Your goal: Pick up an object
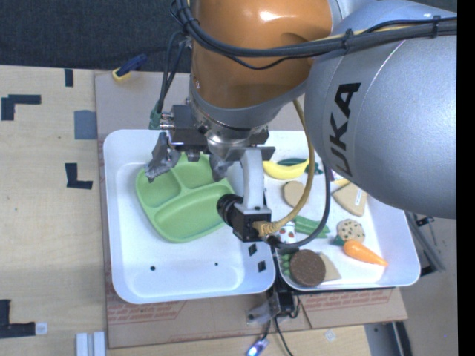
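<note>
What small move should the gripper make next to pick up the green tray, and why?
Probably a short, straight descent. The gripper hovers at the upper rim of the green divided tray, which lies in the left bin. Its fingers look spread, one near the tray's upper left edge and one further right, and nothing sits between them. Lowering it should bring the rim between the fingers before they close.

I count two white bins: a left bin (126, 221) and a right bin (397, 262). In the left one I see one green divided tray (182, 202). In the right one I make out one banana (284, 170), one carrot (364, 252), one brown round cookie (306, 267) and one chip cookie (349, 231).
</note>
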Controlling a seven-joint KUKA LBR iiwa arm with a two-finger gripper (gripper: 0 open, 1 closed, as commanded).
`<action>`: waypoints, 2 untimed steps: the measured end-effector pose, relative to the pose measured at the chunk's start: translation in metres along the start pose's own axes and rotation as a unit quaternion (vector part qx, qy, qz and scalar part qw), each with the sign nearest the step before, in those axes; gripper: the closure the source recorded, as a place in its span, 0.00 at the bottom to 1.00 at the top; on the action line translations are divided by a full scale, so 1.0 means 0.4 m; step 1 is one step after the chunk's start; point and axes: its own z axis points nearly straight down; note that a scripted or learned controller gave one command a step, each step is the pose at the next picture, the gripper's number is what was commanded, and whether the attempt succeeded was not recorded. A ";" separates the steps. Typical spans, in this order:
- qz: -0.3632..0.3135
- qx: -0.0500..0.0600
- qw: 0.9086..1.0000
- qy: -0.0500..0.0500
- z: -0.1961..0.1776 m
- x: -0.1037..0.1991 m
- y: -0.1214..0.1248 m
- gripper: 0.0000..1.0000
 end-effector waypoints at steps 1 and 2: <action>-0.001 -0.003 1.000 0.000 -0.033 0.002 0.004 1.00; 0.000 -0.005 1.000 0.002 -0.228 0.001 0.085 1.00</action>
